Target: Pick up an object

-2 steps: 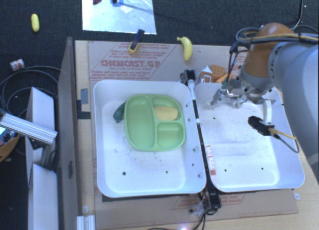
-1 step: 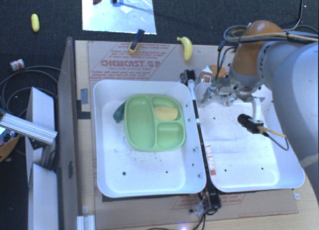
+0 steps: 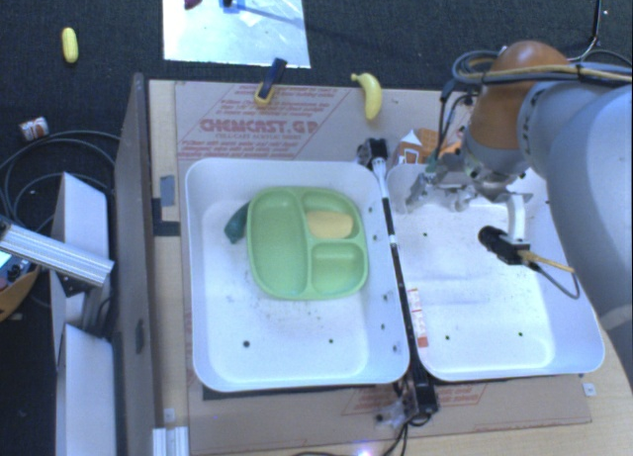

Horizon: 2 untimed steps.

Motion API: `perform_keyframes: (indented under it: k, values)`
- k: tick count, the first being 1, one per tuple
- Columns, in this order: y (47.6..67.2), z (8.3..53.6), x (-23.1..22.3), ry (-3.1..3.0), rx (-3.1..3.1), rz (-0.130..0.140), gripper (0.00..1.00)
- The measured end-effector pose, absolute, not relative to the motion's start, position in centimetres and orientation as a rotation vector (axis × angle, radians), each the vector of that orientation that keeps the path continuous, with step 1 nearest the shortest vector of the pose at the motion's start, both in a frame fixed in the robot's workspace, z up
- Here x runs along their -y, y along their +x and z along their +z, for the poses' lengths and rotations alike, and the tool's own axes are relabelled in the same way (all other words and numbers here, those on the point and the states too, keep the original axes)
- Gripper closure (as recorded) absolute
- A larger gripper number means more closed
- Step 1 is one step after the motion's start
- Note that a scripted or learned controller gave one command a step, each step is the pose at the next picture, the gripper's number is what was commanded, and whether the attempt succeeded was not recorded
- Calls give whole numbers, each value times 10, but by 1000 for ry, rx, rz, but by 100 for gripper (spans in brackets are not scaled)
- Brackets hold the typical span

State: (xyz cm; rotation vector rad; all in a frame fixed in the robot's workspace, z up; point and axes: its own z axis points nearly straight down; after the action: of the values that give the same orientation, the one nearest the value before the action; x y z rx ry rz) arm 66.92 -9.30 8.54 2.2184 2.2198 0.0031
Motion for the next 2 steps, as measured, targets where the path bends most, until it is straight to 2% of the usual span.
perform_keyframes:
  k: [2]
  values:
    - [664,85,107,2220,-2221,0,0]
